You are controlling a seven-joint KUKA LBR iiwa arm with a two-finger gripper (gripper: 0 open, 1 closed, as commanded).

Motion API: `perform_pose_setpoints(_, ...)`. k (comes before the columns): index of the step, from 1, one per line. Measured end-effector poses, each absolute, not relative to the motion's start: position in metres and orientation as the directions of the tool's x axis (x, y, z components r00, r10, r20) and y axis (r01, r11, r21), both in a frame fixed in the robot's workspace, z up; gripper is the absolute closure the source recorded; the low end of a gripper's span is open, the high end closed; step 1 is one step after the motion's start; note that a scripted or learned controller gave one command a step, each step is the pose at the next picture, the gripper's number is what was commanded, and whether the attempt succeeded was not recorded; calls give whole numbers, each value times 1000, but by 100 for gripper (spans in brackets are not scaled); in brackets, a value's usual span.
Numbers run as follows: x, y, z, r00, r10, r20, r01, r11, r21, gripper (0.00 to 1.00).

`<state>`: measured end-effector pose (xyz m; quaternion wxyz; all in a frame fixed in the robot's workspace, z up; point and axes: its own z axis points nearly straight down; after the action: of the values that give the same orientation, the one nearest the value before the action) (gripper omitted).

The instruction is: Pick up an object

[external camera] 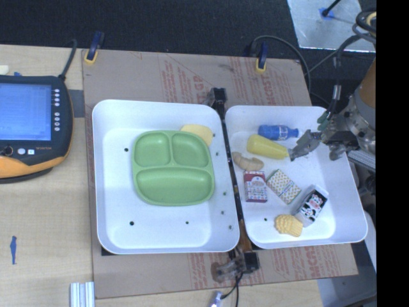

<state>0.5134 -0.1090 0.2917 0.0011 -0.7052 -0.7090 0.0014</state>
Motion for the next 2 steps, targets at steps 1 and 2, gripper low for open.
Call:
perform_pose_setpoints(1, 543, -122, 197, -6, 1000, -1, 1000, 6, -7, 0)
perform_pose_setpoints(2, 557, -109, 95, -6, 1000, -2, 1000, 6, 2, 0)
